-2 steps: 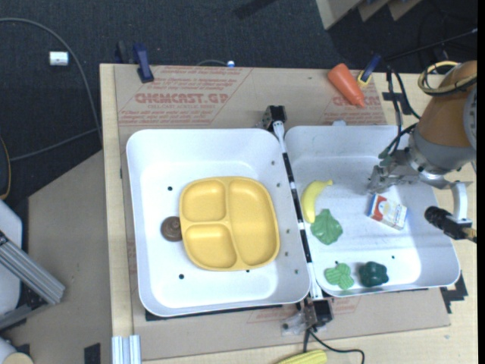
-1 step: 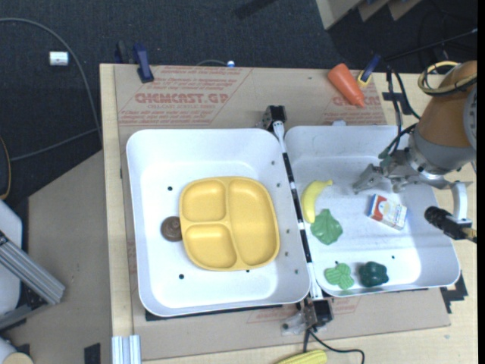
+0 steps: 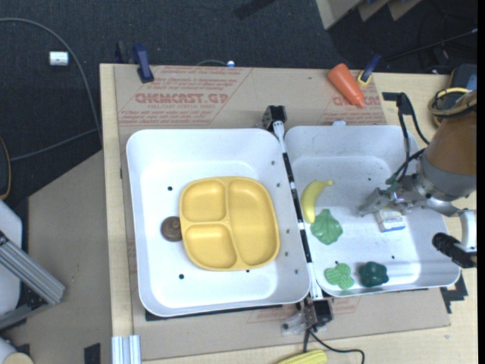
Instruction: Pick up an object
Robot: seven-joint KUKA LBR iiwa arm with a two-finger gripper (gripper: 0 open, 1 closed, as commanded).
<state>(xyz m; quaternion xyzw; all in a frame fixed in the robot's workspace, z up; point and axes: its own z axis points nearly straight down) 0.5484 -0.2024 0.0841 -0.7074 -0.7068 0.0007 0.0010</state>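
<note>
The right bin (image 3: 356,144) holds a yellow banana (image 3: 314,197), a light green leafy piece (image 3: 326,227), a smaller light green piece (image 3: 339,275) and a dark green piece (image 3: 373,274). My gripper (image 3: 388,202) hangs over the right half of this bin, to the right of the banana. A small white and blue object (image 3: 391,221) lies just below it, partly covered by it. No object shows between its fingers.
The left bin (image 3: 151,158) carries a yellow divided plate (image 3: 229,224) with a brown round piece (image 3: 171,228) at its left edge. An orange carrot (image 3: 347,86) lies on the bench behind the right bin. Cables run along the right side.
</note>
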